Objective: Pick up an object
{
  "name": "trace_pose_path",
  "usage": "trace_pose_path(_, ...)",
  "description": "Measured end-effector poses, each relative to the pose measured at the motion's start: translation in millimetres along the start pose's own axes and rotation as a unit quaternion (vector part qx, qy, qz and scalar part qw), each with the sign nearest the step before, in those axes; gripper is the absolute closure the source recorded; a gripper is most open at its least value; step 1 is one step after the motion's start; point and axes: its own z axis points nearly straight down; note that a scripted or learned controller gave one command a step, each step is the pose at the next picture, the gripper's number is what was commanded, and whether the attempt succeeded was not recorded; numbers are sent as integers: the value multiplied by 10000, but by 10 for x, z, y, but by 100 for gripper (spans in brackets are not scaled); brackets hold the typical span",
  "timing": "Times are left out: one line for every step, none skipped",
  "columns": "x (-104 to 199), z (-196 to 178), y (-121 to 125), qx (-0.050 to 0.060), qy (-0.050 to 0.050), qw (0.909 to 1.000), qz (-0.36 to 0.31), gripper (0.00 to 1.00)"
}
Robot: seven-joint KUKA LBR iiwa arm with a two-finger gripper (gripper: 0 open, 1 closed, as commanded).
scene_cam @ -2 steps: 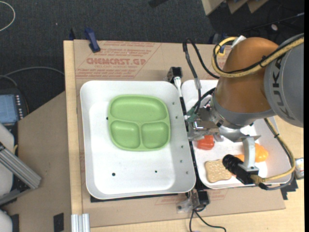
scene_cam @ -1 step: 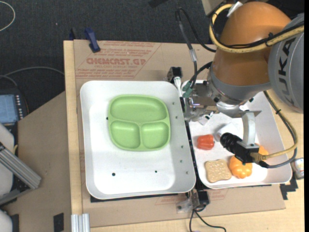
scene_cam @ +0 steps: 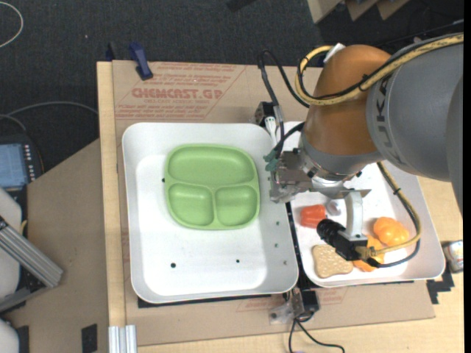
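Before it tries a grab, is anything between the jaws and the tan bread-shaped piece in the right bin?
Nothing visible does. The jaws hang over the right bin, and the tan bread-shaped piece lies near its front edge. The red piece and orange piece lie off to either side of it, not across the way.
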Motion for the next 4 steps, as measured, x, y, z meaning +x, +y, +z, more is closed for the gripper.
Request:
trace_pose_path(33, -1668, -311, -139, 27, 9999, -24, 100)
trace_pose_path(322, -1870, -392, -67, 13, 10000, -32, 100)
trace_pose_path(-351, -122, -404, 45, -11, 10000, 32, 100)
trace_pose_path(275, -1055, -383, -79, 16, 10000, -43, 100)
